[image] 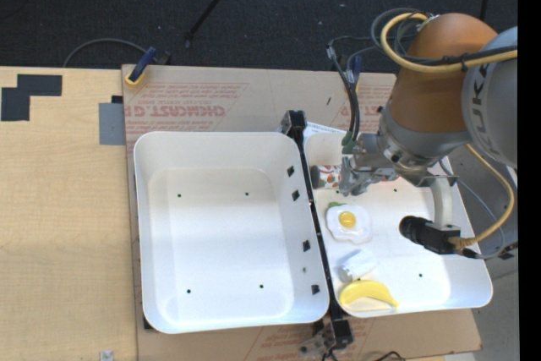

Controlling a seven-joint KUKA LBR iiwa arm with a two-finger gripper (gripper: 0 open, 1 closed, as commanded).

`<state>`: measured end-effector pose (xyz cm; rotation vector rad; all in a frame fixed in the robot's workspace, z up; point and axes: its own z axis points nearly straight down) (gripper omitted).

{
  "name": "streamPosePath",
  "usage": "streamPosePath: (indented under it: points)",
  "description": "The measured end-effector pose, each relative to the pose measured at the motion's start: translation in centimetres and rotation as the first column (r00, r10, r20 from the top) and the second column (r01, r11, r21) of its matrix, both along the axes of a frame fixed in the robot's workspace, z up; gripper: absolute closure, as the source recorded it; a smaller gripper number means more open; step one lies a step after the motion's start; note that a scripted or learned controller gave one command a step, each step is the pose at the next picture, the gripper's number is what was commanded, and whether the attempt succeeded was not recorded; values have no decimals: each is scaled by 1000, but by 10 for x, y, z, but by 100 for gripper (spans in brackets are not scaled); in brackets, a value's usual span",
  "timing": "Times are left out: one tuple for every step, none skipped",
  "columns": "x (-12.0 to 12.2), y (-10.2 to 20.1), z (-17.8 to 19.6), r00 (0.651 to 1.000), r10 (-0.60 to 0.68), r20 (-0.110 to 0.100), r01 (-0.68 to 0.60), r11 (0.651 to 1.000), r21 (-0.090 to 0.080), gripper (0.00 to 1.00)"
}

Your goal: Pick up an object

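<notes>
From above, the gripper hangs over the right bin, close to the egg (spread or closed, I cannot tell). The egg lies flat, so the gripper may slip off and grab nothing.

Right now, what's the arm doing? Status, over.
Gripper over right bin, at its left side. Egg lies just in front of it, untouched. Banana and white piece farther forward, apart from the egg.
</notes>
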<state>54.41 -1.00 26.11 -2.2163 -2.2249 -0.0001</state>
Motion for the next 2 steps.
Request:
streamPosePath:
  points:
    - [13,59,-13,1000,0,-1,0,1000,0,100]
    - [18,107,-10,1000,-1,0,1,1000,0,100]
